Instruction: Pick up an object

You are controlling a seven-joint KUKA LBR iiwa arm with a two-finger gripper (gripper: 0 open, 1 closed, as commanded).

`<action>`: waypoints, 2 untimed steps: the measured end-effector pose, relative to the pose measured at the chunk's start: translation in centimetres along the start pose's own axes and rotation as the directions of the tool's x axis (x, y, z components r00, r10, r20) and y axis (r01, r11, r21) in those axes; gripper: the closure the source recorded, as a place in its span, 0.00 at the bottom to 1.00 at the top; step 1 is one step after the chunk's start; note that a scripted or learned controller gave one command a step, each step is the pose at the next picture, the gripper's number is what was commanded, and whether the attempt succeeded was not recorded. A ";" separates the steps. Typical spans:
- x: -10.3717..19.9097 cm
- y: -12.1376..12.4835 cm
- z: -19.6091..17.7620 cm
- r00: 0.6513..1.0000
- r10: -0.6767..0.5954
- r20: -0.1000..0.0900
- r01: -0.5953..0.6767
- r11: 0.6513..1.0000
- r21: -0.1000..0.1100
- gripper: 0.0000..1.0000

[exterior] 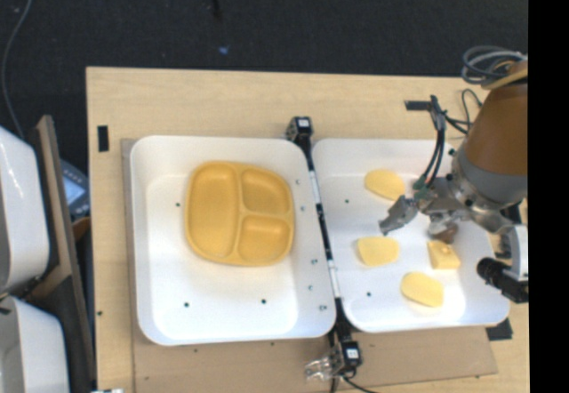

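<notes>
A pale wooden bench (178, 102) stands on dark floor. The left bin (160, 311) holds a yellow divided plate (239, 212) at its centre. The right bin (356, 307) holds four yellow pieces: one (384, 183) near the far edge, one (378, 250) mid-bin, a small block (444, 255) and one (421, 289) near the front edge. The gripper (425, 215) hovers among them, seemingly spread, pinching nothing.

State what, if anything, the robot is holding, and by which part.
Nothing seems held. The end effector hovers among four yellow pieces in the right bin, with nothing visible between its fingers.
</notes>
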State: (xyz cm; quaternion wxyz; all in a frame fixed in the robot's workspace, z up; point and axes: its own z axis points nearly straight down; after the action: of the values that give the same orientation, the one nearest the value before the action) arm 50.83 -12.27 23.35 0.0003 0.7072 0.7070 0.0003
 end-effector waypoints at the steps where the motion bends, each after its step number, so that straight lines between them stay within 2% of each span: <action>1: -0.7 6.8 13.9 1.000 0.000 -0.001 0.000 1.000 0.010 0.00; 2: -3.4 4.9 13.3 1.000 -0.002 0.001 0.002 1.000 0.001 0.00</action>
State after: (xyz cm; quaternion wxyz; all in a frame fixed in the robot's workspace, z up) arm 55.77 -15.68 10.09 0.0005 0.7066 0.7076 -0.0003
